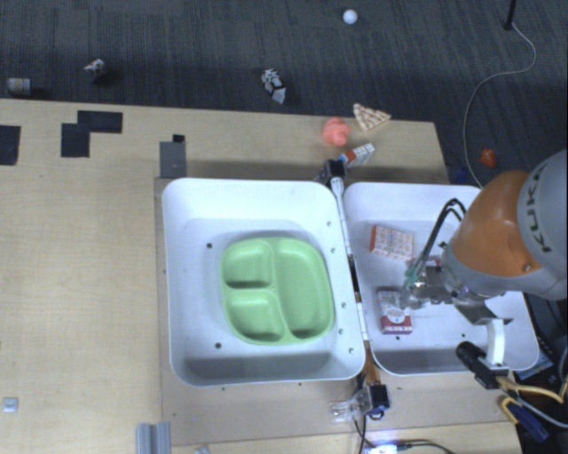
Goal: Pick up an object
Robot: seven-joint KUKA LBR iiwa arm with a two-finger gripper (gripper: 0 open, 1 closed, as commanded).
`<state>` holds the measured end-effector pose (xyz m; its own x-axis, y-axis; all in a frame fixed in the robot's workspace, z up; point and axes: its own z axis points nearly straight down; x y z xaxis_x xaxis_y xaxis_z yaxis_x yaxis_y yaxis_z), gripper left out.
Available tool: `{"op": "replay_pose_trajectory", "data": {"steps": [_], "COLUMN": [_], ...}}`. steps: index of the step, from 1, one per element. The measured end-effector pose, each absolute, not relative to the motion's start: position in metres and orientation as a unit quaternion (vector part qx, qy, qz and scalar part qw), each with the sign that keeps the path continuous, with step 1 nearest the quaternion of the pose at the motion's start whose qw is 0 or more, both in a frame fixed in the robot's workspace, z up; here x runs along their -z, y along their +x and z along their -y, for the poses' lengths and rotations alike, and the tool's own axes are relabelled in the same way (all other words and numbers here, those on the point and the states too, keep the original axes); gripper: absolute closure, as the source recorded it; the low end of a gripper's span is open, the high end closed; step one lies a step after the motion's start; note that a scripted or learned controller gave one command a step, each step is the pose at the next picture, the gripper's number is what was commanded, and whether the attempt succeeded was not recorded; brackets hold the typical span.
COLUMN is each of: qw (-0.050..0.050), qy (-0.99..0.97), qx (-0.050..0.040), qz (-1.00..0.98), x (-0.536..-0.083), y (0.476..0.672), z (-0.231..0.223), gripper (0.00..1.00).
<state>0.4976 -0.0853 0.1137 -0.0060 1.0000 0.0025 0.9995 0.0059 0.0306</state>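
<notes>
So we've got a light wooden bench (80, 293) with two shallow white bins sitting side by side on it. The left bin (191, 257) has a green divided tray (277, 288) lying flat in the middle, three compartments from what we can make out. The right bin (444, 199) holds a small orange-and-white patterned packet (391, 240) toward its far side, and a little red-and-white item (396, 321) closer to the near side.

The arm (510, 235) comes in from the right, orange band and all, and the gripper (415, 291) is down inside the right bin, just above or touching that red-and-white item. We honestly can't tell how the jaws stand, or if anything is between them, it's too small and blurry.

Beyond the bench there's dark grey carpet (195, 44) with odd bits scattered on it, including a small white ball (350, 16). On the bench's far edge we see a pink ball (335, 131) and a wedge-shaped toy (371, 117). A few black patches (89, 131) mark the wood at the left.
</notes>
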Motion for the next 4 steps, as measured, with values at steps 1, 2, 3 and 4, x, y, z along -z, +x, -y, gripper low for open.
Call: {"op": "replay_pose_trajectory", "data": {"steps": [1,2,3,4], "qw": [0.001,0.001,0.002,0.002], "qy": [0.707,0.706,0.706,0.706], "qx": [-0.0007,-0.0009,-0.002,-0.002], "qz": [-0.708,-0.708,-0.709,-0.708], "x": [-0.096,-0.096,-0.106,-0.106], "y": [0.526,0.526,0.527,0.527], "z": [0.166,0.166,0.165,0.165], "gripper": [1.0,0.0,1.0,0.0]}}
